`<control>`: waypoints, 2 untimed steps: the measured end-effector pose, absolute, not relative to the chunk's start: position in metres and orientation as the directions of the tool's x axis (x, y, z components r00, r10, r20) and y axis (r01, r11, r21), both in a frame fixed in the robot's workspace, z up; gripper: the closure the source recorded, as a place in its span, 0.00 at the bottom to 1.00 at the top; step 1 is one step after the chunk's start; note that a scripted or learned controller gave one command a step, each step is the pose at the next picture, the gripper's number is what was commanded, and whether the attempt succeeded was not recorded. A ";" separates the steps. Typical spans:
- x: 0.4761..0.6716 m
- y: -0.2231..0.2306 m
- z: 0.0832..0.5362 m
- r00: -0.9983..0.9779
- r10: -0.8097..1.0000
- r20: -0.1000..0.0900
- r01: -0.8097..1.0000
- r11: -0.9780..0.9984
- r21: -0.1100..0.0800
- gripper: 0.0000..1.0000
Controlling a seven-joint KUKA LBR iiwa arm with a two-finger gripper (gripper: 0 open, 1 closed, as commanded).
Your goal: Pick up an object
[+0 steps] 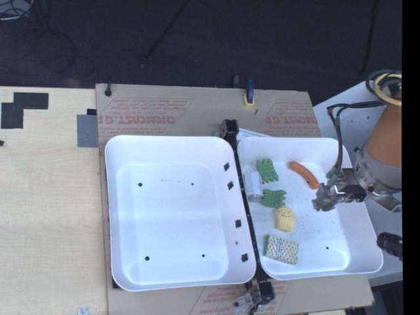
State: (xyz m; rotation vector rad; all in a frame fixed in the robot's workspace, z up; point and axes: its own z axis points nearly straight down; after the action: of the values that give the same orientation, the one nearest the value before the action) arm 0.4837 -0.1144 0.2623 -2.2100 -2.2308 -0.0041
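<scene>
The right bin [357, 258] holds several small objects. An orange sausage-shaped piece [304, 174] lies near its back. Two green leafy pieces sit left of centre, one at the back [266, 170] and one lower [273, 197]. A grey cylinder [252, 184] rests against the left wall. A yellow corn piece [285, 218] lies mid-bin, and a patterned flat pad [282, 249] lies near the front. My gripper [324, 201] hangs over the right half of this bin, just right of the sausage and the corn. Nothing shows between its fingers.
The left bin [118, 176] sits beside the right one, joined by a black clamp strip [237, 195]. Both rest on a cardboard sheet [170, 113]. Cables [338, 120] and the orange-banded arm [390, 136] crowd the right edge.
</scene>
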 end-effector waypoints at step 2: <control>0.495 0.014 0.382 -0.006 1.000 0.001 1.000 0.006 0.003 1.00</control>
State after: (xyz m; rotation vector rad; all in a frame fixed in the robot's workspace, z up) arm 0.4951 0.0144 0.3817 -2.2155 -2.2291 -0.0044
